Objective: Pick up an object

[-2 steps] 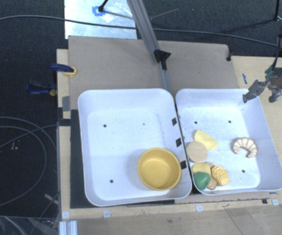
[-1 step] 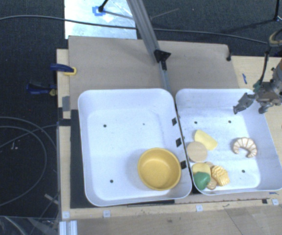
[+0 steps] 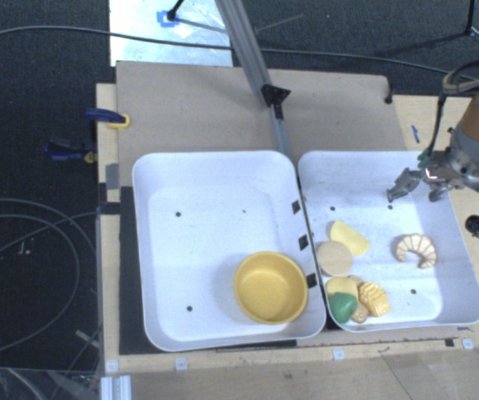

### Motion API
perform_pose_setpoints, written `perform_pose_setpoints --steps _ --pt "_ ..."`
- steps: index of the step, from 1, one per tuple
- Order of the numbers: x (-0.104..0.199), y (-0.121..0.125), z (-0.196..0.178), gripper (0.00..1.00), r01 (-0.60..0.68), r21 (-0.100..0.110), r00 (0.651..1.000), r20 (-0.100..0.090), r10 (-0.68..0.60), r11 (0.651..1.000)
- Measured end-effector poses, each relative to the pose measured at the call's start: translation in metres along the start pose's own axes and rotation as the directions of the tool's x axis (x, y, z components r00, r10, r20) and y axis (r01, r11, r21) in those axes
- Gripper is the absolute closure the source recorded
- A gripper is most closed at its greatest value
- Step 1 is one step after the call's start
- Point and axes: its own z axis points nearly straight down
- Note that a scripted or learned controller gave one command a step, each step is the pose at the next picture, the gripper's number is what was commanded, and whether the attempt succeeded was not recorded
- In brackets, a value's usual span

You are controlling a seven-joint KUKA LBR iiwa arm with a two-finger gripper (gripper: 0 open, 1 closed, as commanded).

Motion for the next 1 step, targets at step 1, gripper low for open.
perform_pose_setpoints --steps 1 --pt "-0.0016 0.0028 0.0414 0.0 0.0 -0.001 1.0 0.0 0.0 1.0"
